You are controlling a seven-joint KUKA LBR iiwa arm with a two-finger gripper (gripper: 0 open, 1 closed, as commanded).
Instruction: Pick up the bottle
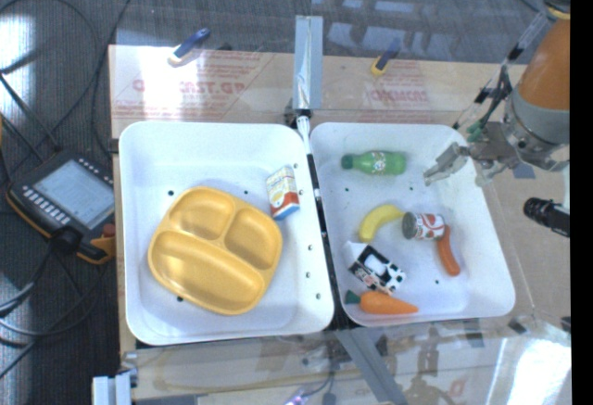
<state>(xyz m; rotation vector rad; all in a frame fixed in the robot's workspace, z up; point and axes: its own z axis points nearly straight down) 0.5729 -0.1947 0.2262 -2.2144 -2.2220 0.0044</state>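
Observation:
The bottle (373, 162) is green with a yellow label and lies on its side at the back of the right bin (482, 208), cap pointing left. My gripper (466, 166) hangs over the bin's back right part, well to the right of the bottle and apart from it. Its fingers (444, 164) are spread open with nothing between them.
In the right bin, nearer the front, lie a banana (379, 221), a red can (425, 226), a sausage (448, 258), a black-and-white cow toy (376, 270) and a carrot (387, 304). The left bin (139, 171) holds a yellow divided plate (215, 249) and a small carton (283, 192).

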